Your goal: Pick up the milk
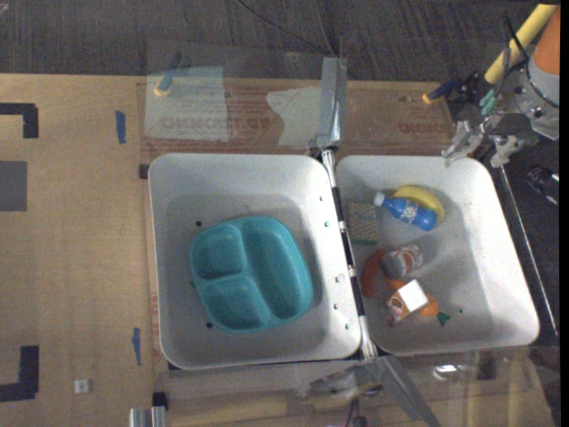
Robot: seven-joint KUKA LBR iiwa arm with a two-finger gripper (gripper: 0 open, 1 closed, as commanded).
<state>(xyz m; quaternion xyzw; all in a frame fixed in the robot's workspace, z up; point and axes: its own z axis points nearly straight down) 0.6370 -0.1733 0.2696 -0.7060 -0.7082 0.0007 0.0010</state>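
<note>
The milk looks like the small carton (pixel 407 299) with a white top and brown sides, lying tilted at the front of the right bin (pixel 507 265). It rests against an orange toy (pixel 430 309). My gripper (pixel 477 152) hangs over the bin's far right corner, well behind the carton and to its right. Its two fingers stand open with nothing between them.
A blue-and-white bottle (pixel 407 212) and a yellow banana (pixel 425 198) lie at the back of the right bin. A small can (pixel 403 261) and a red piece (pixel 372 274) sit just behind the carton. The left bin (pixel 169 194) holds a teal divided plate (pixel 252 272).
</note>
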